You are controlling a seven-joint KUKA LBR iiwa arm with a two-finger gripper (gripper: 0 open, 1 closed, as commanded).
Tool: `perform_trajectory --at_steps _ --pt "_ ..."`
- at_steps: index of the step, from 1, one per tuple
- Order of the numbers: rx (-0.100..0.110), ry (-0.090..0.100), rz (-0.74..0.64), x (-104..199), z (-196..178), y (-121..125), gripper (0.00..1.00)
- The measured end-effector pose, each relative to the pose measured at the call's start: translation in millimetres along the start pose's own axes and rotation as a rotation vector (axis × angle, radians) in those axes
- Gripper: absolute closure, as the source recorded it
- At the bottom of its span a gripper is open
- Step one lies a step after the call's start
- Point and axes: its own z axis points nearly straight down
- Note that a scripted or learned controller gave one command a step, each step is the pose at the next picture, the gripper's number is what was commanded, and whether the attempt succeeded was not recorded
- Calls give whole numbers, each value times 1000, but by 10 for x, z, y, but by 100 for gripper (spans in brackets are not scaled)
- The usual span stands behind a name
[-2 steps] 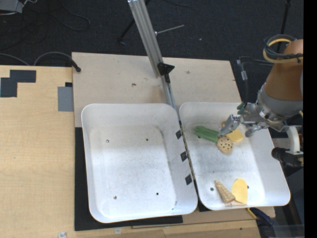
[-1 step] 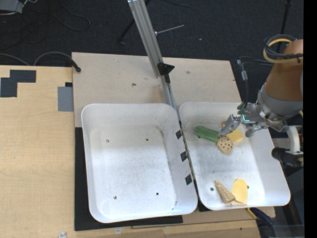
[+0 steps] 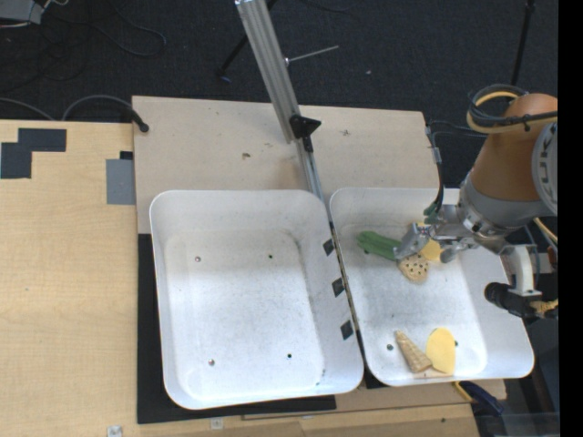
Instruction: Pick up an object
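In the right bin [image 3: 474, 353] lie a green elongated piece [image 3: 376, 243], a tan dotted piece [image 3: 414, 269] with a yellow bit beside it, and near the front a yellow rounded piece [image 3: 442, 349] next to a tan cone [image 3: 411, 352]. My gripper [image 3: 418, 241] reaches in from the right and sits low over the bin, right at the green piece's right end and just above the tan dotted piece. Nothing is visibly lifted between its fingers.
The left bin [image 3: 182, 217] stands beside the right one, split from it by a divider with black clips [image 3: 338, 286]. A slanted aluminium post [image 3: 273, 71] rises behind the bins. The arm's orange band [image 3: 510, 153] hangs over the right bin's far right corner.
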Motion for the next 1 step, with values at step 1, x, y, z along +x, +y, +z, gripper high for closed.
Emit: perform_trajectory --at_steps 1 --pt "0 0 2 -10 478 71 0"
